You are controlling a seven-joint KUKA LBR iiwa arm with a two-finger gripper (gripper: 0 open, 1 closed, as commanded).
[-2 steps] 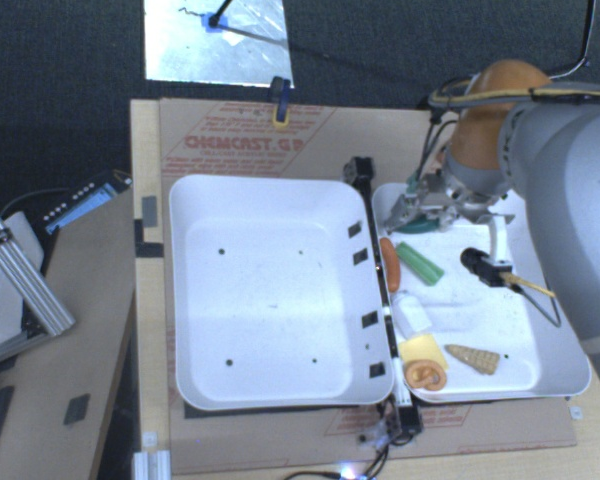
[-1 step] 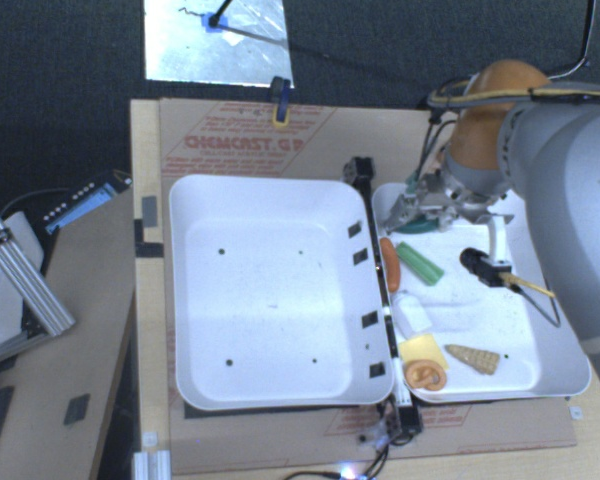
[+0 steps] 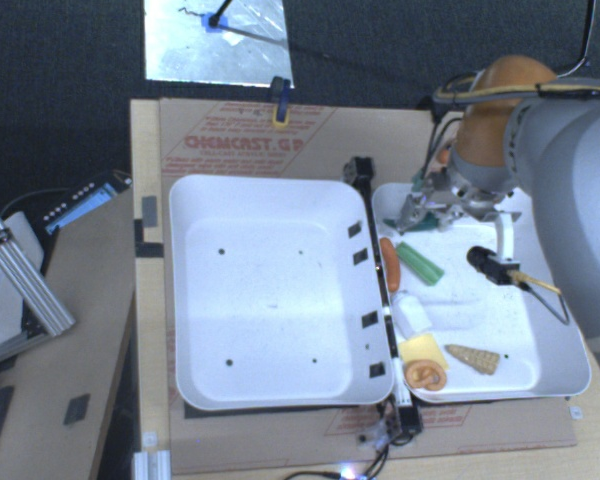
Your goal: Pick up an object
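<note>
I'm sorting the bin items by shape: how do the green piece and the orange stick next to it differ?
The green piece is green and stubby; the orange stick is orange-red, thinner and longer. The green piece lies diagonally out on the floor of the right bin; the orange stick lies along that bin's left wall. Both are elongated, lie flat and sit below the gripper.

Even overhead light, bins near-overexposed white. Strong glare on foil sheet [image 3: 218,26] far upper-left of gripper [image 3: 425,213]. Soft shadows beneath gripper. Slight grain, arm [image 3: 570,158] edge soft.
</note>
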